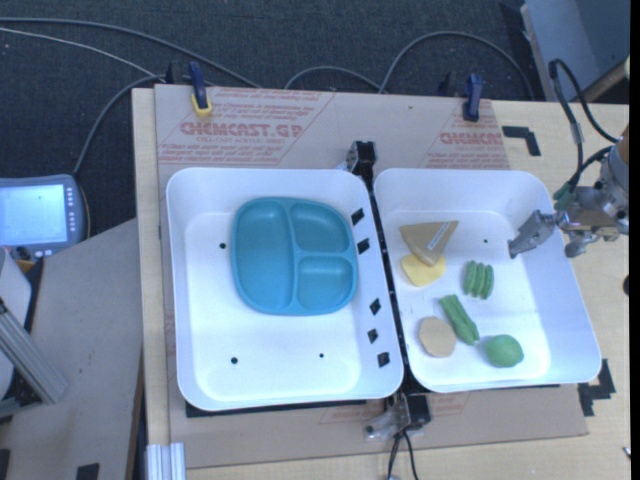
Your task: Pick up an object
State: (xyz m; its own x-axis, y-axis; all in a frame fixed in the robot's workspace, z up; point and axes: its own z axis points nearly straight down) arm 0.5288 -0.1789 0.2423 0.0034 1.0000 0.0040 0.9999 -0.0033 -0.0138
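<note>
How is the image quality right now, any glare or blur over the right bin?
Camera view: lighting is even and soft, with faint shadows under the food items; the right bin is bright white but not washed out; the gripper at its right edge looks slightly blurred; the blue tray is sharp.

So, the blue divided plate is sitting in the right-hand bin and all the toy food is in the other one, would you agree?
Not quite: the camera view shows the blue divided plate in the left bin, not the right. The toy food is indeed all in the other bin, the right one.
</note>
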